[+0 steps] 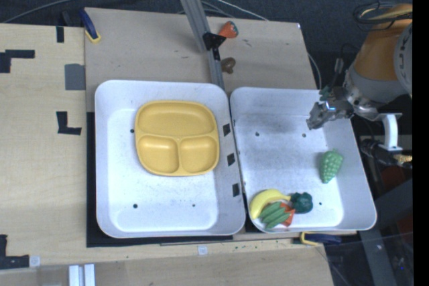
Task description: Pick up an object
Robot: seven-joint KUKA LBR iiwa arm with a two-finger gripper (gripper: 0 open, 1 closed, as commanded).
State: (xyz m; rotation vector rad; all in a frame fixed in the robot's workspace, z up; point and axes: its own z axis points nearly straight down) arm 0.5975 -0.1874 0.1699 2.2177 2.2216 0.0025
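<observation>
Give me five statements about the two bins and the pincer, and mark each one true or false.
1. The yellow divided plate lies in the left bin. True.
2. The green grapes sit on the yellow divided plate. False: they lie in the right bin, near its right wall.
3. The pincer hangs over the right bin's upper right part. True.
4. The banana is at the right bin's far edge. False: it lies at the near edge, beside the green beans.
5. The pincer grips the banana. False: they are well apart.
</observation>
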